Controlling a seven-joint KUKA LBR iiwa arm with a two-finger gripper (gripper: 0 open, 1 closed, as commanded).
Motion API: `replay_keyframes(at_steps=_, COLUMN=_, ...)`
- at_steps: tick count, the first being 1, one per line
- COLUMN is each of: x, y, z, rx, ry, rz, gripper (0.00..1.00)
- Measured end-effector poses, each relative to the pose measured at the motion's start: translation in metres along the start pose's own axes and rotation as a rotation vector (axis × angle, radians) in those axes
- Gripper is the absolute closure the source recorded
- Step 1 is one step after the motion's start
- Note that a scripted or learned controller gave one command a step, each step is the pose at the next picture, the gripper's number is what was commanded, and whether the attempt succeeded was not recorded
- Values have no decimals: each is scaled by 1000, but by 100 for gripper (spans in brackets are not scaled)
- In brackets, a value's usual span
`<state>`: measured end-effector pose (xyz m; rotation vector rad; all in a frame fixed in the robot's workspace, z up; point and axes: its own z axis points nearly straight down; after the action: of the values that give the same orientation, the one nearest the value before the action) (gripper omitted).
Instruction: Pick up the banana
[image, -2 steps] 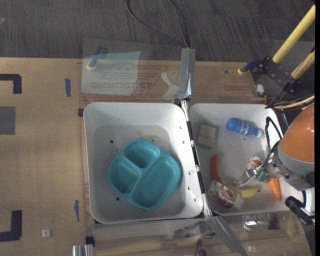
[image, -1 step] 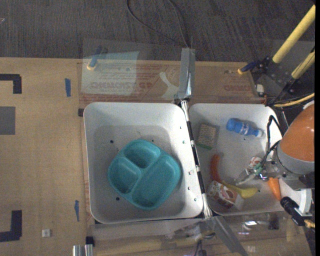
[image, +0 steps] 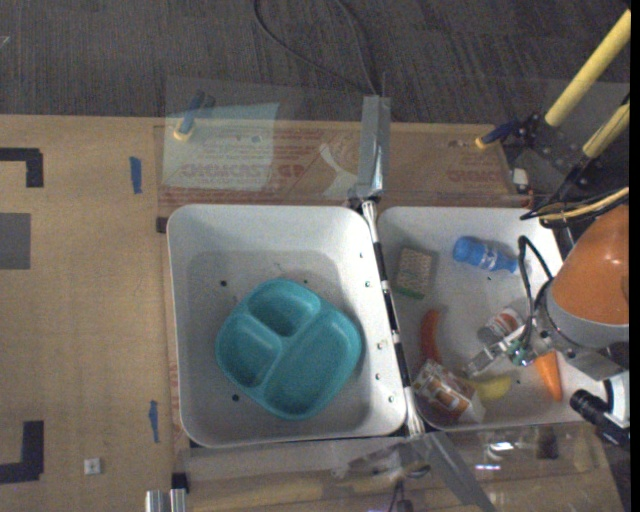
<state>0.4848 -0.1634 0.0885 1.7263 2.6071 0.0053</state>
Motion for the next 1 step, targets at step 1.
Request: replay_keyframes(at_steps=1, x=0, y=0, z=0, rx=0, ry=0, rz=0, gripper=0)
